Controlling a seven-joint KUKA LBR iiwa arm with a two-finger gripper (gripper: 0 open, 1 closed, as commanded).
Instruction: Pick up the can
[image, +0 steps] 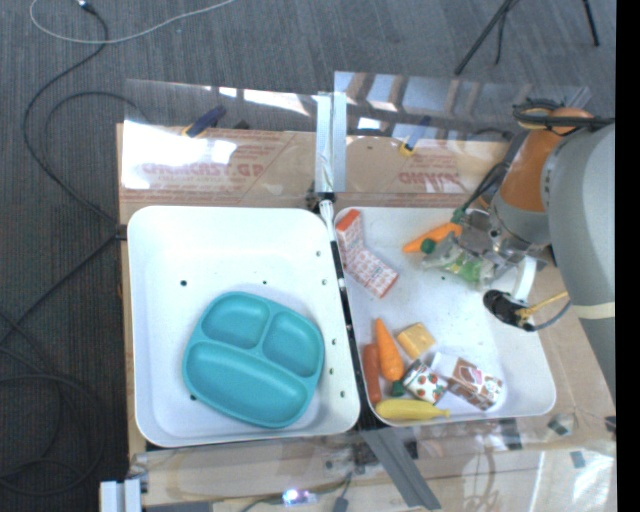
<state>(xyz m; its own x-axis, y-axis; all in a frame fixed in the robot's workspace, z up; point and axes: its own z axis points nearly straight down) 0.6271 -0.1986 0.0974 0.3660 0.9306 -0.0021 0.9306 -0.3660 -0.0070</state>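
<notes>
The can (424, 383) lies tipped near the right bin's front edge, well apart from the hand (480, 250), whose grip I cannot tell.

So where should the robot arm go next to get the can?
Probably toward the near end of the right white bin. The small red-and-white patterned can lies there between the yellow banana and a brown carton, while the gripper sits at the far end over an orange carrot.
</notes>
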